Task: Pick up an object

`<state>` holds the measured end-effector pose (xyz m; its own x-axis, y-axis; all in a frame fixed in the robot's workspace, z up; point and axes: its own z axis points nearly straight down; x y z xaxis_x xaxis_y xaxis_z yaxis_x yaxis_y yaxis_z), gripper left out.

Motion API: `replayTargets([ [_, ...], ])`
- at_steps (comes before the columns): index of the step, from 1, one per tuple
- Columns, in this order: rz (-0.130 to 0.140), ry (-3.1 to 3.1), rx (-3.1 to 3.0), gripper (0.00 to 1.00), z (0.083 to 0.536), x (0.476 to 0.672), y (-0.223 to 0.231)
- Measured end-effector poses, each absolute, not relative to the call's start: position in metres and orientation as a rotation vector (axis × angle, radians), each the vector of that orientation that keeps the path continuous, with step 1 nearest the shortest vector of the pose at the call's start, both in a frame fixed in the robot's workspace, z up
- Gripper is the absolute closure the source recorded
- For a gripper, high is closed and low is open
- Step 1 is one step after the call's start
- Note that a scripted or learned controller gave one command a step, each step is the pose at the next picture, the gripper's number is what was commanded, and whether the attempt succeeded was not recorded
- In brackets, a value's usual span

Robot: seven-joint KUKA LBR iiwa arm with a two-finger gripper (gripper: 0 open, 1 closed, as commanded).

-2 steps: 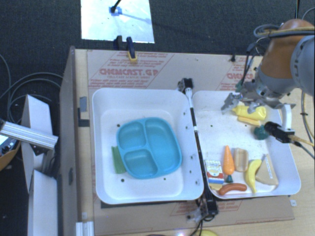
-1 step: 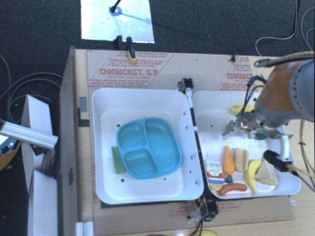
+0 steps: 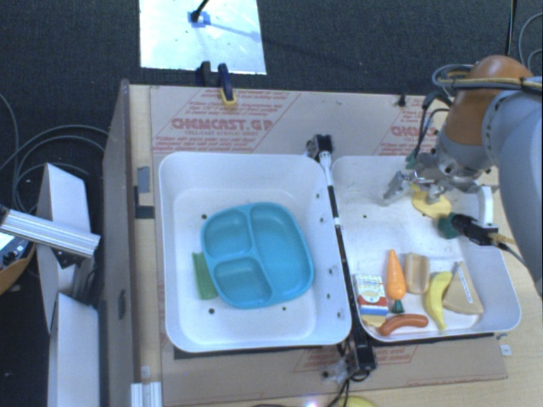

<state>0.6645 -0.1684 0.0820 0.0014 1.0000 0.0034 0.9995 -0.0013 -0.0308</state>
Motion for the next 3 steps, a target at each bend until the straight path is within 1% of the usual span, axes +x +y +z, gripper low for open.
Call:
replayTargets([
  [1,-0.008,-2.233,-2.217,0.0,0.163,0.652,-0.126],
  [2,0.007,-2.216,-2.217,0.0,0.11,0.583,-0.123],
  [3,0.003,-2.218,-2.218,0.0,0.082,0.529,-0.095],
])
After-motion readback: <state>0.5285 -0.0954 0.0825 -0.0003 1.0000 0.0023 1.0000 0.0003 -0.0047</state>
